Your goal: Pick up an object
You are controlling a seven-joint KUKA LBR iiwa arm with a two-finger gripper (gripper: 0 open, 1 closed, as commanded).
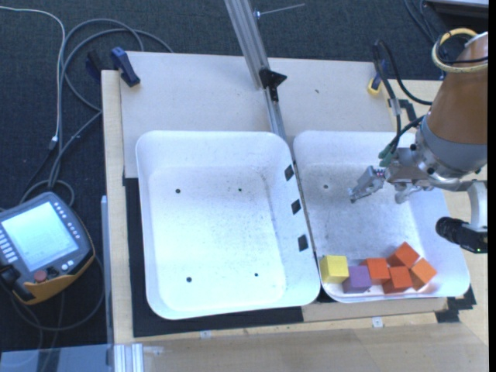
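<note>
My gripper [381, 193] hangs over the middle of the right bin [333, 149], its two fingers spread open with nothing between them. Along that bin's near edge lies a cluster of blocks: a yellow cube [335, 267], a purple cube [357, 277] beside it, and several orange cubes [405, 256] to the right. The gripper stands well above and behind the blocks, touching none.
The left bin [155, 149] sits beside the right one, with black clips [295, 206] along the shared rim. A slanted metal pole [248, 29] rises behind the bins. A teach pendant [39, 242] and cables lie off the bench at left.
</note>
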